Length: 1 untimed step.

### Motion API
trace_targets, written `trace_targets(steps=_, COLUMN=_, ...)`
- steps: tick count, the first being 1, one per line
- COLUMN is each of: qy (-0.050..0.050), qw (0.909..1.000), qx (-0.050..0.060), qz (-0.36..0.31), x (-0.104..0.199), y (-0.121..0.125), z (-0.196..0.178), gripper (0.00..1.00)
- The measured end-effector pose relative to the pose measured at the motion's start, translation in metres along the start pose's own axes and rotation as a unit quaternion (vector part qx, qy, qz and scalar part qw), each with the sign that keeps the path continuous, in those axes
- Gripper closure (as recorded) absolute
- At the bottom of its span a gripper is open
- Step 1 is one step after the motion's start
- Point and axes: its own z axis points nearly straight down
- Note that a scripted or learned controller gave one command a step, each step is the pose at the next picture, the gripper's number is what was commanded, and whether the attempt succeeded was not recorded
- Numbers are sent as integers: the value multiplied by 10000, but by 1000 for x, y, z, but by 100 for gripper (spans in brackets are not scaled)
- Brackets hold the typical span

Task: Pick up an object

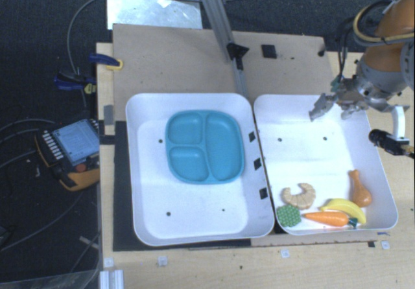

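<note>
While gripper (327, 105) hangs open over right bin (305, 151): croissant (299, 195), banana (343, 207), carrot (326, 218) w/in; left bin (146, 171): blue plate (205, 146).

A tan toy croissant (298, 195), green toy broccoli (289, 216), orange toy carrot (326, 218), yellow toy banana (345, 208) and brown toy drumstick (360, 188) lie clustered at lower right of the frame.

Glossy white bins (194, 216), matt blue plate (205, 146)

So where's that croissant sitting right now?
The croissant lies near the front of the right bin, just above the broccoli and left of the banana.
</note>
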Motion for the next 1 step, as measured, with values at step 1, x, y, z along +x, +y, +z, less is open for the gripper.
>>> trace_targets(steps=1, qy=-3, qw=10000, qx=-7, qz=6, x=-3, y=-4, z=59, gripper=0)
